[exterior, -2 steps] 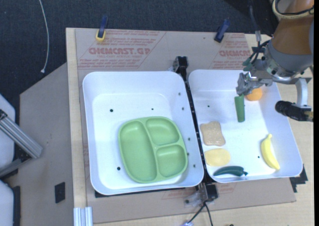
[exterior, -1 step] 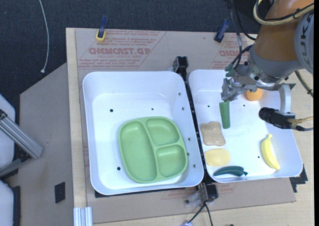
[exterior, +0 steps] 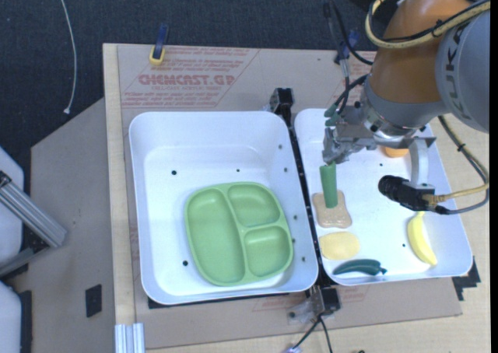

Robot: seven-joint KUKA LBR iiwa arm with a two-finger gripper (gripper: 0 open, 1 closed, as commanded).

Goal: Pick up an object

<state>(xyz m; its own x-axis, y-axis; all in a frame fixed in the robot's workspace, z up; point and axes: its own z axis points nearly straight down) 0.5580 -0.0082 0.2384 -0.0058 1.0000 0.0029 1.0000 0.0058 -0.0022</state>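
The grey arm (exterior: 436, 48) reaches in from the right and bends down over the far part of the right bin (exterior: 451, 258). Its pincer (exterior: 333, 153) points down at the far end of a green brush (exterior: 330, 186); whether the fingers grip it, I cannot tell. The brush lies near the bin's left wall, on a beige sponge (exterior: 333, 213). A banana (exterior: 421, 239) lies by the right wall. The left bin (exterior: 148, 141) holds a green divided plate (exterior: 237, 231).
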